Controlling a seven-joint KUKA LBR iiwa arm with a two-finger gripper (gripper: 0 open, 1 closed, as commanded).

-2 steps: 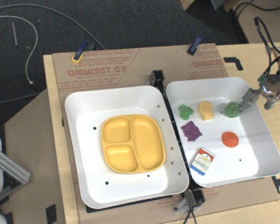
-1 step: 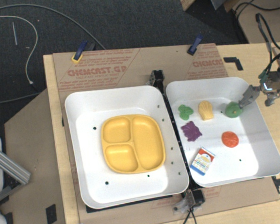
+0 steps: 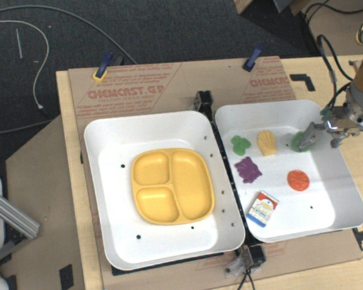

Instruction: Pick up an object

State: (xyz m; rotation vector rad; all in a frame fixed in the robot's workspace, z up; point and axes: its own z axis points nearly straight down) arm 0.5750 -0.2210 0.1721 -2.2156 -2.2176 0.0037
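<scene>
A: My gripper (image 3: 312, 137) sits at a dark green toy (image 3: 302, 142) by the right bin's (image 3: 339, 219) far wall. Can't tell if it's pinching.

B: Wall could block fingers; toy skids.

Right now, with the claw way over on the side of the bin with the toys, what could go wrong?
The claw sits low by the right bin's far corner, next to a dark green piece. It might nudge that piece away instead of gripping it, or bump the bin's wall. The yellow corn, green toy and purple toy lie close together, so reaching for one could knock another.
</scene>
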